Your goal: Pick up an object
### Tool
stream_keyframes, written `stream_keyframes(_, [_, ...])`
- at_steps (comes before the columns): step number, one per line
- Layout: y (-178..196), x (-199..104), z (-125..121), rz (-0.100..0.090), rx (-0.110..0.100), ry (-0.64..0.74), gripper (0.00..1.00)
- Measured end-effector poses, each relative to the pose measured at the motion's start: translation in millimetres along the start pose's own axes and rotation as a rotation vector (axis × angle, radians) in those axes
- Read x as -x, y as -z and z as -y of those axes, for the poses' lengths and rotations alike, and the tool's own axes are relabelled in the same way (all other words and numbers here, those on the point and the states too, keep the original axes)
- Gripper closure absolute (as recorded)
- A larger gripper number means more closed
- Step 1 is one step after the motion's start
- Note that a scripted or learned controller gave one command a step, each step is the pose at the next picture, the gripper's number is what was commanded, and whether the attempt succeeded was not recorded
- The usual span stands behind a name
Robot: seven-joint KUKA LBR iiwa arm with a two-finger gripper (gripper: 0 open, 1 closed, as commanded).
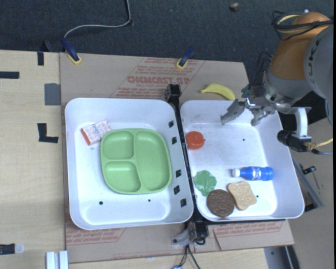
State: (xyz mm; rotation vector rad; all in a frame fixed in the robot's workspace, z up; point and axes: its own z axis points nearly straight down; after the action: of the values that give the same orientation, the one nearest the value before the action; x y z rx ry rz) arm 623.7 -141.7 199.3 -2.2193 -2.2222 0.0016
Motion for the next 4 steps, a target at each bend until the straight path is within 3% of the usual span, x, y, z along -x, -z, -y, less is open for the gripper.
stream_keyframes(1, [18.0, 82.8, -44.3, 0.002, 0.002, -0.001, 0.0])
stream_keyframes(2, [-113.0, 44.8, 44.9, 0.0, 0.002, -0.001, 0.0])
stream_keyframes(3, [-45.5, 82.4, 81.9, 0.001, 0.002, -0.002, 0.0])
stream_keyframes(4, [-102.5, 57.2, 109.4, 0.002, 0.01, -0.003, 0.0])
